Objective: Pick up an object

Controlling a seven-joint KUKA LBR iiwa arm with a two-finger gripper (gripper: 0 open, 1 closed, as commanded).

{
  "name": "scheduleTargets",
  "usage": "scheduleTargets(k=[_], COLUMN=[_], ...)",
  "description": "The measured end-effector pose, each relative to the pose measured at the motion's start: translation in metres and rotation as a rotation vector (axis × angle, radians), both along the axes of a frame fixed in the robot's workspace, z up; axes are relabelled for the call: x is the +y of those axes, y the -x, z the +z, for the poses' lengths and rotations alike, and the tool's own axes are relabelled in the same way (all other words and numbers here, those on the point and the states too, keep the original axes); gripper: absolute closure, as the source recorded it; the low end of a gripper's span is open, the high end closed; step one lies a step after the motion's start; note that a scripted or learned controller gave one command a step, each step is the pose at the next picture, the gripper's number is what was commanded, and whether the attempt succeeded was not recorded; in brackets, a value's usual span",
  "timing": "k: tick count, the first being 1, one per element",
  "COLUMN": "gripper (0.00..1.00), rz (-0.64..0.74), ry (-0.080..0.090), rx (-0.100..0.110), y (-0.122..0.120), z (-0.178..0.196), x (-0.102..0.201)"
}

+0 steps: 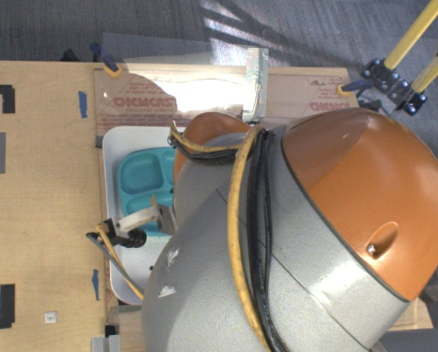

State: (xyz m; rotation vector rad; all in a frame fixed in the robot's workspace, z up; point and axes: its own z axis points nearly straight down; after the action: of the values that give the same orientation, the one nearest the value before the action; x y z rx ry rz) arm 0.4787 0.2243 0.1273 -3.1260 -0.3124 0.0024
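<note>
- Teal marks the thing I am after: a divided tray (140, 174) lying flat in the white bin (110, 144), toward the bin's upper end in the camera view.
- My claw (161, 213) hangs over the same bin at the tray's lower edge, so the tray lies just up the view and a little left of it. I cannot say whether they touch.
- My own grey arm (226, 284) covers the tray's right part, so I cannot judge its long axis. Two hollows show side by side.
- I cannot tell whether the claw is open or closed.
- The tray looks like smooth, shallow plastic, and I judge that its raised rim or the ridge between the hollows is the only hold.
- Room is tight: the bin wall stands close on the left, with the pale wooden bench (42, 196) beyond it. Bare bin floor lies below the tray.
</note>
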Motion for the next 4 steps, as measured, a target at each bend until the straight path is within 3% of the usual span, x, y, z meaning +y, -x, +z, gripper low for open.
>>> scheduleTargets(k=[1, 2, 3, 4], gripper=[1.00, 1.00, 1.00, 1.00], rz=[-0.001, 0.249, 0.002, 0.063], ry=[-0.001, -0.007, -0.003, -0.004], rx=[0.000, -0.002, -0.004, -0.008], y=[0.000, -0.001, -0.002, -0.002], z=[0.010, -0.036, 0.060, 0.245], x=[0.001, -0.014, 0.001, 0.001])
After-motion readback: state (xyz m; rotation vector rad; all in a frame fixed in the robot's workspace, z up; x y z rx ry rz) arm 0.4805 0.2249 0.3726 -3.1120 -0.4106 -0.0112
